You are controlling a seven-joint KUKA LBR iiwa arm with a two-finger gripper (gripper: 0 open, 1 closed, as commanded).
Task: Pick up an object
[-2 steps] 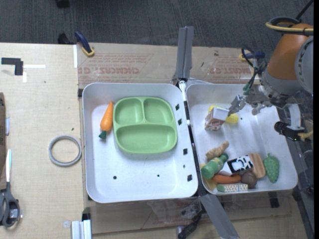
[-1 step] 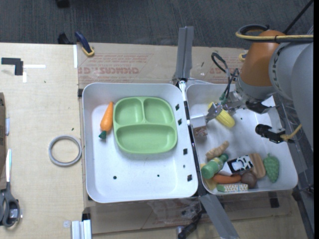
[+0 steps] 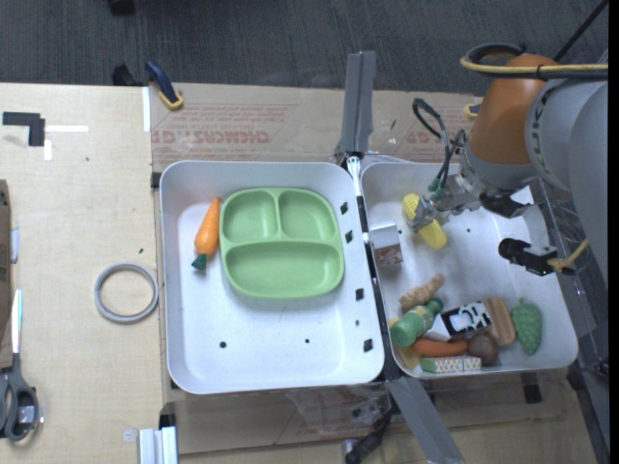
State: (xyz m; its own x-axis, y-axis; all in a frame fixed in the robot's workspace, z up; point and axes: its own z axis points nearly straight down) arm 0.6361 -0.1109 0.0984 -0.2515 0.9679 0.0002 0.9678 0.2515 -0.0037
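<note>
The pincer (image 3: 432, 216) hangs low in the right bin (image 3: 542, 303), right at a yellow toy (image 3: 426, 222) near the bin's upper left; I cannot tell whether it grips it. The left bin (image 3: 189, 336) holds a green divided plate (image 3: 282, 243) and a carrot (image 3: 206, 228). Both bins sit on a pale wooden surface (image 3: 77, 211), dark carpet (image 3: 290, 17) beyond.

Glossy plastic tray (image 3: 282, 269), smooth white bin (image 3: 261, 351)

Tabletop (image 3: 77, 191): two white bins, left bin (image 3: 184, 336), right bin (image 3: 551, 356). Tape ring (image 3: 126, 291) left of them, scissors (image 3: 17, 394) near-left edge.
</note>
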